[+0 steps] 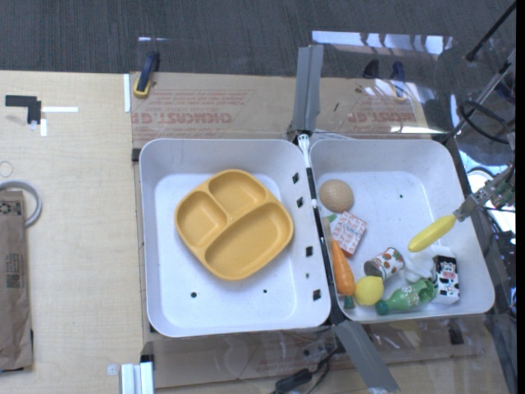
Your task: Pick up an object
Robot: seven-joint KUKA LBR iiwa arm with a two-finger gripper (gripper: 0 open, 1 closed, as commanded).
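Two bins, arm at the right edge.
You see the tray (235, 223) in the left bin (156, 245); the banana (431, 232) lies in the right bin (385, 167), near its right wall. Gripper state: cannot tell.

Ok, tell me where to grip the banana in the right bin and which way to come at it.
Grip the banana across its middle, coming straight down from above. It lies flat on the bin floor, tilted with its upper end toward the right wall, and bare floor flanks its long sides. Probably set the jaws across its narrow width, not along its length. The milk carton sits apart below it.
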